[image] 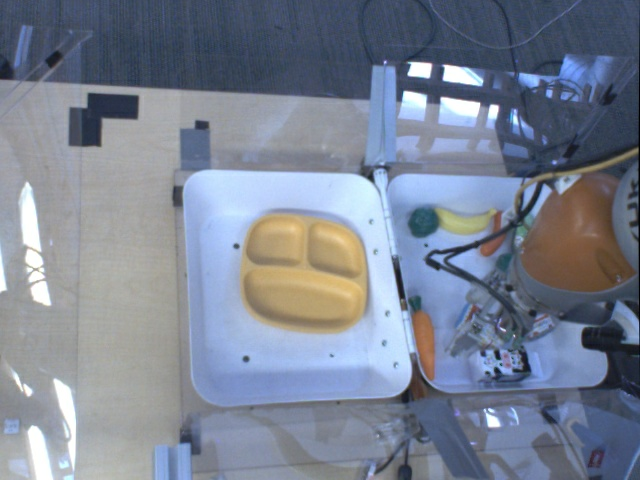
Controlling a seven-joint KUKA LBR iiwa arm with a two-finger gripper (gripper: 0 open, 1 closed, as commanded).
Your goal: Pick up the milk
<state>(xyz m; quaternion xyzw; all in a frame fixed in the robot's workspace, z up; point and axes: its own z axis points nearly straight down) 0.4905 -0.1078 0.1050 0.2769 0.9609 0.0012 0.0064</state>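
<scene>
White milk carton [503,364], label print too blurred to read, under the gripper [492,328], grip state indiscernible.

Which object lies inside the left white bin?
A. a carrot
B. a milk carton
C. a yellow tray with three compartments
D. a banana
C: the yellow tray with its three compartments sits in the middle of the left bin, while the banana and the carrot lie in the right bin, where the gripper is also working.
</scene>
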